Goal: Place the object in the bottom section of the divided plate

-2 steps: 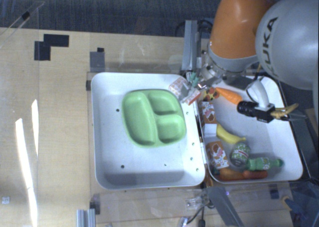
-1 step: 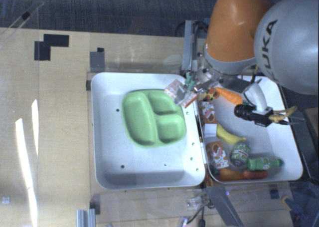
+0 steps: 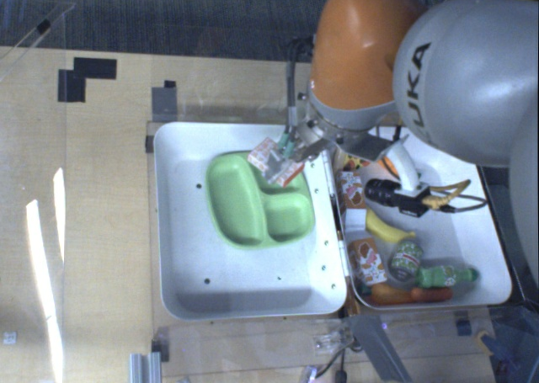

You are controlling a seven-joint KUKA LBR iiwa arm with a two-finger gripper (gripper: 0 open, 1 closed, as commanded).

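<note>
the gripper [image 3: 290, 147] pinches a small packet [image 3: 274, 161] over the green divided plate's [image 3: 253, 202] upper right edge; the right bin [image 3: 497, 276] holds a banana [image 3: 389, 228], bottle [image 3: 445, 275] and carrot [image 3: 408, 295].

Matt green plastic divided plate [image 3: 253, 203] in glossy white plastic bin [image 3: 181, 230]; printed paper-like packet [image 3: 275, 160]; pale wood bench [image 3: 93, 230].
</note>
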